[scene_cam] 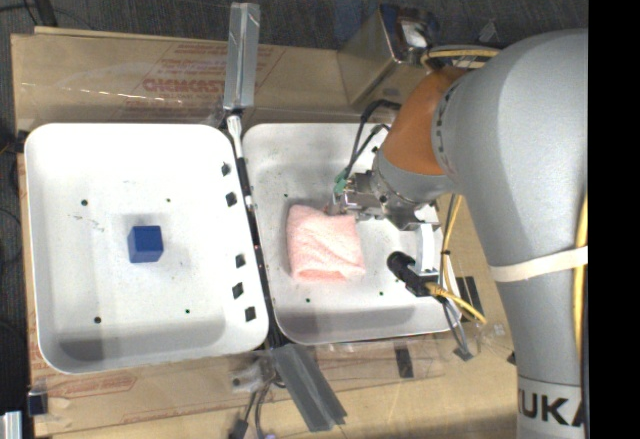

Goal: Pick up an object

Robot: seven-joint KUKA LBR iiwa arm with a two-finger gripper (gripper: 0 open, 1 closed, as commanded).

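Observation:
A folded pink cloth (324, 244) lies in the middle of the right bin (300, 322). My gripper (347, 198) hangs low over the cloth's upper right corner, right at its edge; the wrist hides its tips. A small blue cube (146, 243) rests alone in the left bin (60, 317), well away from the arm.
The grey arm with its orange band (418, 132) covers the right bin's right side. A raised divider with black clips (242, 227) separates the two bins. Cardboard (150, 67) lines the bench behind the bins.

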